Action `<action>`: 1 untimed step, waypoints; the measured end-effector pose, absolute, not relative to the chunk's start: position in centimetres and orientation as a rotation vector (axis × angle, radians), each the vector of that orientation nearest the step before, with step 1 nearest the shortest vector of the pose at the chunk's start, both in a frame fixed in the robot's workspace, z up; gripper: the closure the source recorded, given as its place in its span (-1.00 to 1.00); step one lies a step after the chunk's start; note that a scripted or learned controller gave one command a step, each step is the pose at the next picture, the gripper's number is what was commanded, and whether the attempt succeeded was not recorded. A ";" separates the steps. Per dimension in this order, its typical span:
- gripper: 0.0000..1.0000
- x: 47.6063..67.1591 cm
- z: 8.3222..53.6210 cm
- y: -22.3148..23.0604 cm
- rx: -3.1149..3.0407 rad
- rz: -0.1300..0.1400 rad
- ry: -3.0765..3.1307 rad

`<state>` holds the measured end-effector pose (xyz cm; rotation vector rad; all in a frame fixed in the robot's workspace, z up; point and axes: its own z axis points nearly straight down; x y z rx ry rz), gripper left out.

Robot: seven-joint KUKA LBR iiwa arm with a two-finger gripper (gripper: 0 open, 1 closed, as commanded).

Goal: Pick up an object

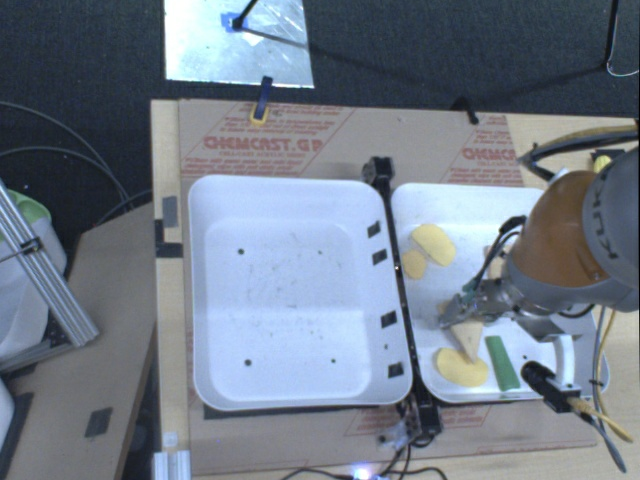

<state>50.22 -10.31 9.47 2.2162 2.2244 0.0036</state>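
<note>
The right bin (455, 200) holds several pale yellow pieces: a round one (433, 242) near its upper left, a smaller one (414, 264) beside it, a wedge (466, 338) lower down and a flat oval (460, 369) near the front edge. A green stick (501, 361) lies to the right of the oval. My gripper (462, 309) reaches down into this bin from the right, just above the wedge. It looks close to or touching the wedge's top. The arm's orange band (560, 228) covers the bin's right part.
The left bin (285, 293) stands next to the right one, with a black divider (392, 288) between them. Both rest on a cardboard sheet (300, 143). Cables (575, 398) hang by the front right corner. A metal plate (238, 26) lies at the back.
</note>
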 end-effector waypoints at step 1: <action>1.00 57.1 19.1 -5.3 2.201 0.016 2.227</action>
